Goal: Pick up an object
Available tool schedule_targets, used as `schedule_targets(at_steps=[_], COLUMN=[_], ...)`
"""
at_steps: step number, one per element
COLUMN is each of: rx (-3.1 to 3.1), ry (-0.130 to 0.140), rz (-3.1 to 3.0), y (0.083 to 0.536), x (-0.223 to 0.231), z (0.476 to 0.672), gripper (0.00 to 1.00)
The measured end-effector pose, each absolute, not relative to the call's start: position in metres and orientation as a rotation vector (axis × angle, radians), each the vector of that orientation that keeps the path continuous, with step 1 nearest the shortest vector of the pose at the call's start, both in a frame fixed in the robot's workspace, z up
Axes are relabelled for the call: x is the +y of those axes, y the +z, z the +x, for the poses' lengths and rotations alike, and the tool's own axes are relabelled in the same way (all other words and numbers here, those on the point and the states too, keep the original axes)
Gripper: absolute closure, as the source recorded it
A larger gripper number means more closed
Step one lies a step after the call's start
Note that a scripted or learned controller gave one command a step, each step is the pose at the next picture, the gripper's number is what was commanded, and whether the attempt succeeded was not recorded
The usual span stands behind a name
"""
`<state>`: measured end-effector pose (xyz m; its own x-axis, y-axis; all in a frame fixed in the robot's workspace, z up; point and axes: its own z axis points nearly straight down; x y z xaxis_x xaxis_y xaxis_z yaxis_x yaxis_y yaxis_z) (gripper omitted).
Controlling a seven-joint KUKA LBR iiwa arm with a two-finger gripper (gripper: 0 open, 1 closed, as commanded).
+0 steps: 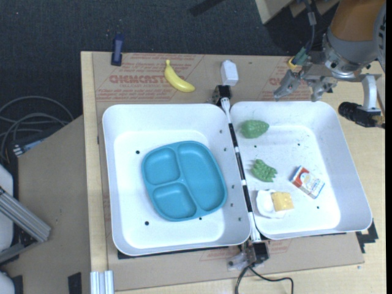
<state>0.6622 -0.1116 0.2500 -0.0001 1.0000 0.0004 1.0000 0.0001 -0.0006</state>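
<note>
Five small items are seen scattered in the right bin (343, 139), centre left open. Gripper (304, 86) is poised at the far rim, fingers spread, nothing held.

1. White bins: 2 counted, side by side – left bin (116, 164), right bin (343, 164).
2. Blue divided plate (182, 180): 1, w/ 3 compartments, seen in left bin.
3. Green items: 2 noted in right bin – upper green piece (253, 128), lower green piece (264, 170).
4. Small red-and-white carton (307, 182): 1, right bin.
5. White-and-yellow item (275, 202): 1, right bin.
6. Banana (177, 78): 1, on bench behind bins.
7. Small blue object (117, 50): 1, at bench's far left edge.
8. Total in right bin: 4 objs; left bin: 1.
</note>
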Motion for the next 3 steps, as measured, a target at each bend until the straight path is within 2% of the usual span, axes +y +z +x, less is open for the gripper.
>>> schedule_targets(at_steps=[1, 2, 3], rx=[-2.219, -2.224, -2.228], ry=[0.002, -0.005, -0.020], rz=[-2.221, -2.224, -2.231], y=[0.166, 0.088, 0.101], x=[-0.111, -0.095, -0.094], z=[0.582, 0.552, 0.555], gripper=[0.00, 0.00, 1.00])
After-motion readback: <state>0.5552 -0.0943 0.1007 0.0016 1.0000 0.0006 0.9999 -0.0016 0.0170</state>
